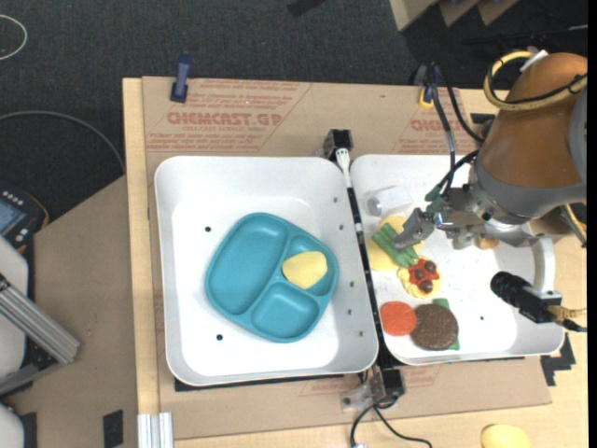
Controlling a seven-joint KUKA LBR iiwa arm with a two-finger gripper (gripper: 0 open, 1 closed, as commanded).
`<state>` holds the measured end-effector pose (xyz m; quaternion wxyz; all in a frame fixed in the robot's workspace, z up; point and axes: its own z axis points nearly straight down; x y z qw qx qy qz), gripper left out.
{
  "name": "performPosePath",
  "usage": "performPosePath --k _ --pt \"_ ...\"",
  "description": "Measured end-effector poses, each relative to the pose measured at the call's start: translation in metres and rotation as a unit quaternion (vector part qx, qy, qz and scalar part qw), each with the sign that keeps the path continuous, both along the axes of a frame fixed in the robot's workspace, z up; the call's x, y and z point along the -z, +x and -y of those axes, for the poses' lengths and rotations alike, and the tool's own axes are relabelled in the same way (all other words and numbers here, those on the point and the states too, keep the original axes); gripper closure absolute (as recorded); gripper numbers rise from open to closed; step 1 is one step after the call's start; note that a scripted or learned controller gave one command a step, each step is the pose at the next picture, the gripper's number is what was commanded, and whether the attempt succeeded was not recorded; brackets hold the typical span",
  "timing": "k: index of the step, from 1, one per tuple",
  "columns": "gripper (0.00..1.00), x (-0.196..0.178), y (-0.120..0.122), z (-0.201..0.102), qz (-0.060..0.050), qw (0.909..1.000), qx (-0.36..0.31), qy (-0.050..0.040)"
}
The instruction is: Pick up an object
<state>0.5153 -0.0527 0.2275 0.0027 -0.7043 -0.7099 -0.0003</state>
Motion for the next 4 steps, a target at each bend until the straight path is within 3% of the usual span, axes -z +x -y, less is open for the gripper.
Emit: performPosePath --k 1,2,3,4 --pt "0.0 -0.035 -0.004 -0.071 0.004 1.0 0.001 -0.0015" --pt "1.0 -0.044 -0.004 -0.068 0.003 1.0 0.004 -0.0019" --pt "1.0 -0.12 -0.037 -0.097 0.004 1.0 0.002 -0.0016" --pt "1.0 -0.177 -0.036 -0.149 0.006 1.0 0.0 -0.0005"
